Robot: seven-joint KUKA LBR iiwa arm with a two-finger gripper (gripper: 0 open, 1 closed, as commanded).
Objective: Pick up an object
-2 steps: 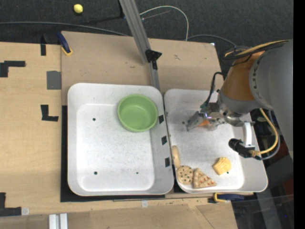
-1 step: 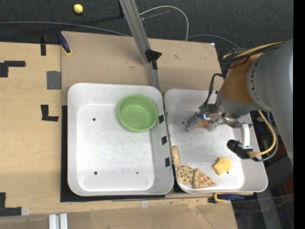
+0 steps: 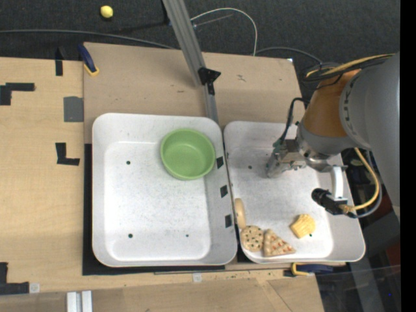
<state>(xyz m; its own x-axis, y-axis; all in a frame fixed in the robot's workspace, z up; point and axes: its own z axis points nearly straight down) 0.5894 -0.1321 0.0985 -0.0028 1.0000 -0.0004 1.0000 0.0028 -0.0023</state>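
Note:
My gripper [image 3: 275, 166] hangs low over the middle of the right bin [image 3: 257, 135], pointing down-left from the orange-banded wrist. Nothing shows between its fingers. At the bin's front edge lie a round cracker-like cookie [image 3: 251, 238], a pizza-slice toy [image 3: 277, 245] and a tan stick [image 3: 240, 212] along the left wall. A yellow cheese-like chunk [image 3: 302, 225] sits to their right, well in front of the gripper. A green bowl [image 3: 188, 153] rests upright at the back right of the left bin [image 3: 117, 194].
A slanted grey metal pole [image 3: 188, 34] crosses the bench behind the bins. The arm's body and black cables [image 3: 351, 194] crowd the right bin's right side. A small yellow ball [image 3: 106, 11] lies on the dark floor far back.

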